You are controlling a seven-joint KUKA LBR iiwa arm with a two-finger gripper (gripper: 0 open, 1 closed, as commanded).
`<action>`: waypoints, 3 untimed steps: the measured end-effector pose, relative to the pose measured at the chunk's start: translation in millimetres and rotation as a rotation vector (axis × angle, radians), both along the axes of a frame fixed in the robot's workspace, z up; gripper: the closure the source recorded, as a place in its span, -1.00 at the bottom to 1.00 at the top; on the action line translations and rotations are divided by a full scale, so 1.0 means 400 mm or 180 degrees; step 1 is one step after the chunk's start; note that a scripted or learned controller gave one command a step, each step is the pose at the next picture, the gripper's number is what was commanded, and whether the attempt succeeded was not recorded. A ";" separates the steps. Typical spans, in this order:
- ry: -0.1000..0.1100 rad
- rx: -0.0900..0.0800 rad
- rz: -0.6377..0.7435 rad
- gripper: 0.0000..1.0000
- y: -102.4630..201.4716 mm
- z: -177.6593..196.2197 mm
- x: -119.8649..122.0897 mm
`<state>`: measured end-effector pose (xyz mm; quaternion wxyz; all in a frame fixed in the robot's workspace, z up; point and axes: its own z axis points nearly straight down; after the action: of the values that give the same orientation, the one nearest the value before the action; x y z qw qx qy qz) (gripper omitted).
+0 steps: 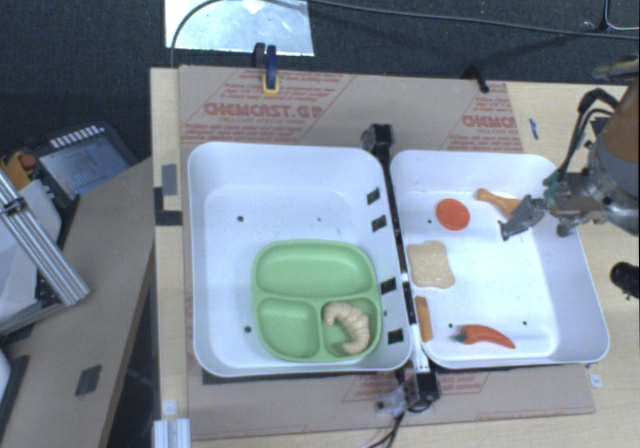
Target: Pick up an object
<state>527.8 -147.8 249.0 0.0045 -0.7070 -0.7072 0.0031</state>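
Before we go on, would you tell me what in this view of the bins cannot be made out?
- The hand over the right bin: too small and dark to tell its grip, or whether it touches the wooden piece beside it.
- The arm: cut off by the right edge.
- The pale curled item in the green tray: too small to identify.
- The beige flat piece: likewise unclear.

We recorded the bench (340, 101) at centre frame, its light board top printed with red lettering. Two shallow white bins sat directly on it, touching along their inner edges: the left bin (215, 236) at lower centre and the right bin (570, 296) at lower right. A yellow clamp (268, 71) gripped the bench's upper edge, above the left bin.
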 end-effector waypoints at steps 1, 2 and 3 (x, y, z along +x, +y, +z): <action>-0.0039 -0.0008 0.0010 -1.00 0.001 0.016 0.006; -0.0029 -0.0004 0.0004 -1.00 0.013 -0.135 -0.003; -0.0032 -0.0005 0.0004 -1.00 0.020 -0.242 0.012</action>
<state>532.5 -140.0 152.1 0.0004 -0.7066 -0.7076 0.0001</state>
